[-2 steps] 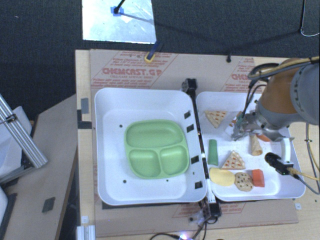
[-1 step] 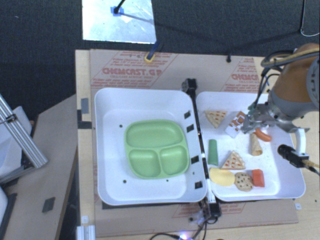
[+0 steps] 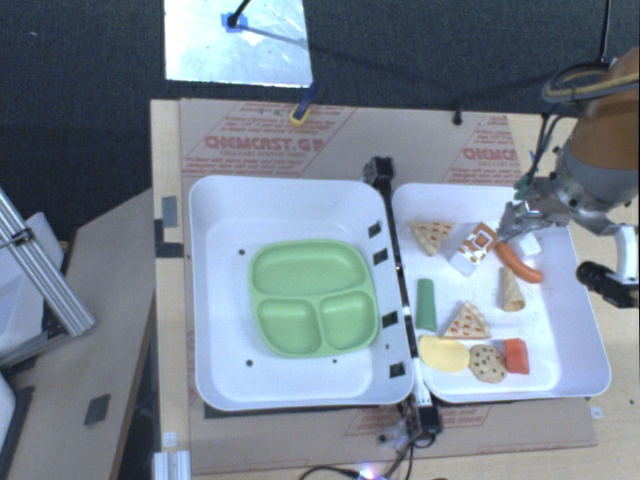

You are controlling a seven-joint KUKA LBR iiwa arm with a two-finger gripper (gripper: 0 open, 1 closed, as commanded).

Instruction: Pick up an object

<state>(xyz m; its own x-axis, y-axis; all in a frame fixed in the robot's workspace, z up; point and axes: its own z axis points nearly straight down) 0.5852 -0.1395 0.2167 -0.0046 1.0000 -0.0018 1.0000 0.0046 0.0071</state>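
The right bin (image 3: 585, 313) holds several toy foods. A pizza slice (image 3: 432, 235) lies at its back left, with a white and orange carton (image 3: 472, 249) beside it. An orange sausage (image 3: 521, 264) lies just right of the carton, above a tan cone (image 3: 511, 291). Further forward are a green stick (image 3: 426, 304), a second pizza slice (image 3: 466, 322), a yellow piece (image 3: 443, 353), a cookie (image 3: 488, 363) and a red block (image 3: 516, 355). My gripper (image 3: 518, 220) hangs at the bin's back right, just above the sausage's upper end and the carton's right corner.
The left bin (image 3: 215, 268) holds a green divided plate (image 3: 310, 298). A black clip strip (image 3: 393, 268) runs along the seam between the bins. A silver sheet (image 3: 238, 28) lies beyond the bench at the back.
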